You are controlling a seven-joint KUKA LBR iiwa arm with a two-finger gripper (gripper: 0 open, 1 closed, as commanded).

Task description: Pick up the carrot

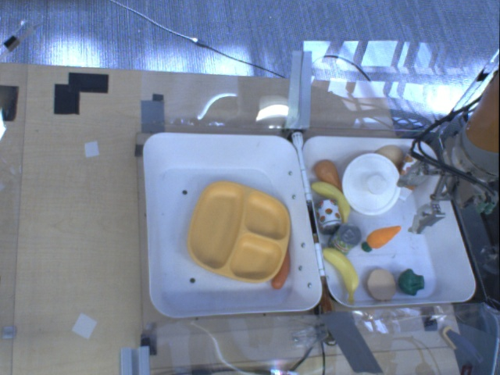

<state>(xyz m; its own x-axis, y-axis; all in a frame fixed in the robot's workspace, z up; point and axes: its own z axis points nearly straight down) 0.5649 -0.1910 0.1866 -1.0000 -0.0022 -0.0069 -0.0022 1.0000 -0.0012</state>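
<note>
**Carrot at rest in right bin, jaws above and to its right**

Where the arm enters from the right, its metal two-finger jaws (426,201) hang over the right-hand shallow white bin (461,287), the fingers pointing down and toward the near side. The fingers stand apart with nothing between them, so the jaws are open and not gripping anything.

The small orange toy carrot with a green tip (381,237) lies on the floor of that bin, roughly mid-bin, tilted with its green end toward the near left. It sits just left of the jaws and apart from them.

Far of the carrot stands a round white cup (372,183). Left of the carrot are a small grey can-like item (344,237) and a patterned round item (330,212). Two yellow toy bananas lie along the bin's left side, one farther (331,198) and one nearer (342,266). At the near side rest a beige rounded piece (380,284) and a dark green broccoli-like piece (411,282).

The left-hand white bin (168,209) carries a yellow sectioned plastic plate (238,230), with an orange sausage-shaped item (280,271) touching its near right edge.
</note>
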